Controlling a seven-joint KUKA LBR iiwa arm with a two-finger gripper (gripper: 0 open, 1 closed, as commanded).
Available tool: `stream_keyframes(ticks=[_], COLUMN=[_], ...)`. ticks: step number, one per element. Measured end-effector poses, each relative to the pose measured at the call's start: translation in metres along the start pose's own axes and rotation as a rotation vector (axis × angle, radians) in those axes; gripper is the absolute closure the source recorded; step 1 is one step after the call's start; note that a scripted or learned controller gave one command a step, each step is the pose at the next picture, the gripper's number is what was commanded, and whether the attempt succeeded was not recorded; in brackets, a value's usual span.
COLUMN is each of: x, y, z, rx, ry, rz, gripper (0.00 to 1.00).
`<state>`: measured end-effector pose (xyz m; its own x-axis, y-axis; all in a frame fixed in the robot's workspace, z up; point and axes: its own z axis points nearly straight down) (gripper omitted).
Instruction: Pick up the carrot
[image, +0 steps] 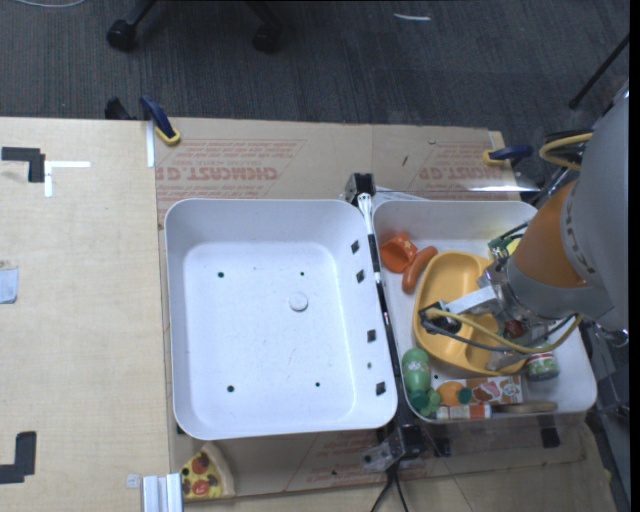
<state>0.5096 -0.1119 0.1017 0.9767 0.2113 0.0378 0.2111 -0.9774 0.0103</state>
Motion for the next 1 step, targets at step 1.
stream_keyframes(ticks=[1], x=[-0.0058], y=[-0.1015], z=[-0.0906], rx=[0.011], ry=[-0.039], rz=[-0.012], gripper=[0.00])
